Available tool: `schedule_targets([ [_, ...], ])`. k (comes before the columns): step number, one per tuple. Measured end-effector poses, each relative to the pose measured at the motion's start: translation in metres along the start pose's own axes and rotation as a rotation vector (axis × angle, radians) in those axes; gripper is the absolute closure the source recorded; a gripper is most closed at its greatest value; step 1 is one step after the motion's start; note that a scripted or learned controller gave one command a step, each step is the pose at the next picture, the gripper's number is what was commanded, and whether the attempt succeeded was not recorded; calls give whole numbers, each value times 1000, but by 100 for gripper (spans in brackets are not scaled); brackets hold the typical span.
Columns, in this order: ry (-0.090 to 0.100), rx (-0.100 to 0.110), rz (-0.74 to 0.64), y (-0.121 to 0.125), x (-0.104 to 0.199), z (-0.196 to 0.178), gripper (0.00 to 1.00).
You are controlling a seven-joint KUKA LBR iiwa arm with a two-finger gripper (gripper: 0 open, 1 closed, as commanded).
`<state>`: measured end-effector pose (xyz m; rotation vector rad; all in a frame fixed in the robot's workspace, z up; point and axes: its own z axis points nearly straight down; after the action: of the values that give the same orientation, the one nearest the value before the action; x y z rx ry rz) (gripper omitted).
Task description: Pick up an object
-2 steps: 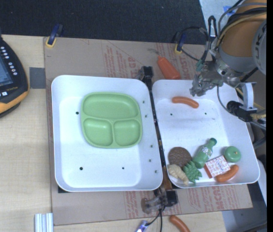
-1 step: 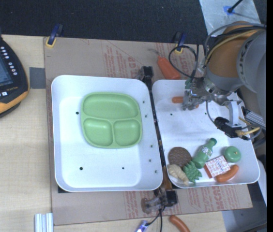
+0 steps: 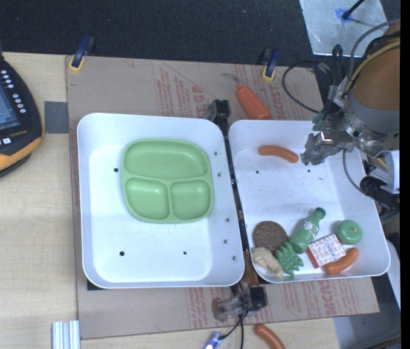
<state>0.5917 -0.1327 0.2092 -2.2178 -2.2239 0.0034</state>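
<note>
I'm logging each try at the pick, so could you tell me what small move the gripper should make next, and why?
Probably a short shift toward the sausage, then down. The gripper sits in the right bin, just beside that sausage's end with nothing seen between its fingers. The sausage lies alone on bare floor, while the bottle, apple and other items crowd the near corner.

The gripper (image 3: 315,151) hangs over the right bin (image 3: 292,195), just beside a small sausage (image 3: 278,153). It looks like nothing is in it. A green plate (image 3: 167,180) lies in the left bin (image 3: 103,195).
</note>
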Motion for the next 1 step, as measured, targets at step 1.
schedule_targets([
  [1, 1, 1, -1, 22, 17, -59, 100],
])
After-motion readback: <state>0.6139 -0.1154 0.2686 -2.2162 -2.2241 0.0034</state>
